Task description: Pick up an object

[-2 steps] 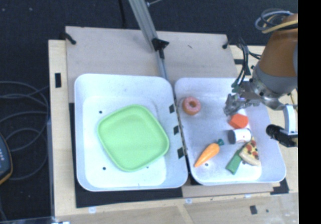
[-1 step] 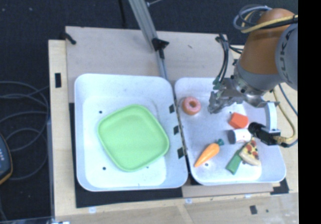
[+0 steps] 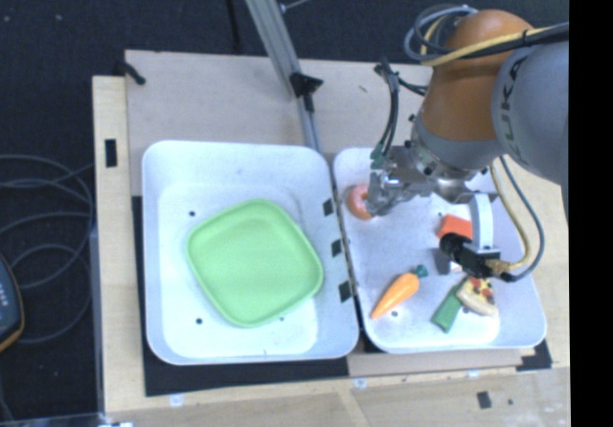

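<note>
Partial lettering "LU" on the grey arm.

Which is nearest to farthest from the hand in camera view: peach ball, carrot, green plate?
1. Peach ball, right beside the hand, right bin's upper left.
2. Carrot, lower in the right bin.
3. Green plate, left bin.

Open floor mid right bin, left of the orange block. Beyond it, carrot, green block and pizza toy crowding the near side; arm overhanging the far end.
</note>
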Controlling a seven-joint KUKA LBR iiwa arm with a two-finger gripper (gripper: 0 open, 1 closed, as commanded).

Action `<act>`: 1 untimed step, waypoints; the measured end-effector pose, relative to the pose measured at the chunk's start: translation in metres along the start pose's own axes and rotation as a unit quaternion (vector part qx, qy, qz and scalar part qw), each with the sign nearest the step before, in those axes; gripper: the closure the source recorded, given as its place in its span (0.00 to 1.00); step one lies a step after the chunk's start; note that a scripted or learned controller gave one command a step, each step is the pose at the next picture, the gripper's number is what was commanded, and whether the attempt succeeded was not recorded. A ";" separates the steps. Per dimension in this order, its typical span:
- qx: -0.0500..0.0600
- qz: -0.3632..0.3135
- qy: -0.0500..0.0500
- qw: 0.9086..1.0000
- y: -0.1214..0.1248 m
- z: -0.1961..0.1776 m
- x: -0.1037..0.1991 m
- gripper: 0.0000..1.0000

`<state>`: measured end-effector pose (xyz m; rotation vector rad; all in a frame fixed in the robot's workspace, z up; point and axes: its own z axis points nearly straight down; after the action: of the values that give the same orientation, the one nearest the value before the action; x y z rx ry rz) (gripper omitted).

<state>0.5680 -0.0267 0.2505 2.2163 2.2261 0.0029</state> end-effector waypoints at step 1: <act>0.000 0.000 0.000 1.000 0.005 -0.004 0.051 1.00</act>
<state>0.5730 0.0247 0.2543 2.2166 2.2264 0.0022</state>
